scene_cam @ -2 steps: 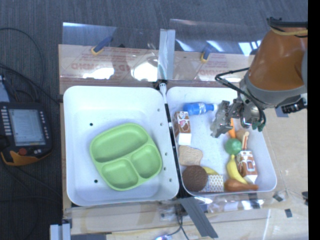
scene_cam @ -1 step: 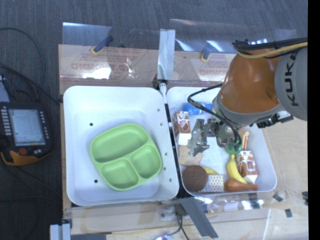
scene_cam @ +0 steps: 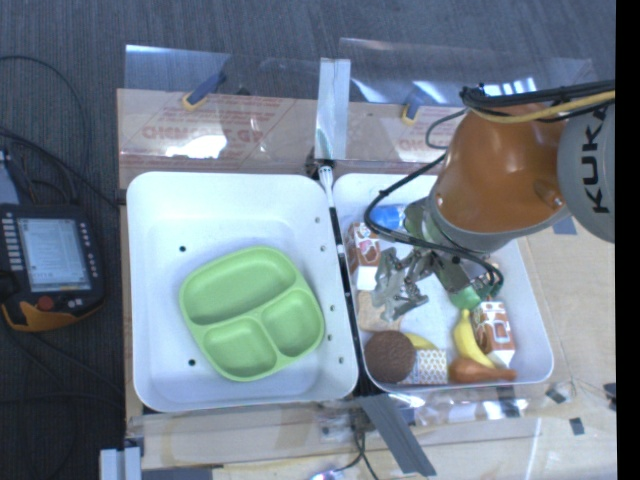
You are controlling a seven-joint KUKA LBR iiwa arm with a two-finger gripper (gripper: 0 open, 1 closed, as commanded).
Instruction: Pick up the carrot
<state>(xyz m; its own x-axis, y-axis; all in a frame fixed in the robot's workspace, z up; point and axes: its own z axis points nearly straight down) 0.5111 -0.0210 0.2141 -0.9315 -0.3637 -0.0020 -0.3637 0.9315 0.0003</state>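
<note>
The carrot [scene_cam: 478,372] is an orange piece lying along the front wall of the right bin [scene_cam: 535,313], near its front right corner. My gripper [scene_cam: 400,290] hangs over the middle of that bin, left of and behind the carrot, clearly apart from it. Its metal fingers stand open and hold nothing. The orange-banded wrist [scene_cam: 500,173] covers the bin's back right part.
A yellow banana [scene_cam: 461,336] and a small carton [scene_cam: 496,330] lie just behind the carrot. A brown round item [scene_cam: 389,355] sits front left, a snack pack [scene_cam: 363,253] by the left wall, a blue item [scene_cam: 392,218] behind. The left bin [scene_cam: 160,218] holds a green divided plate [scene_cam: 252,311].
</note>
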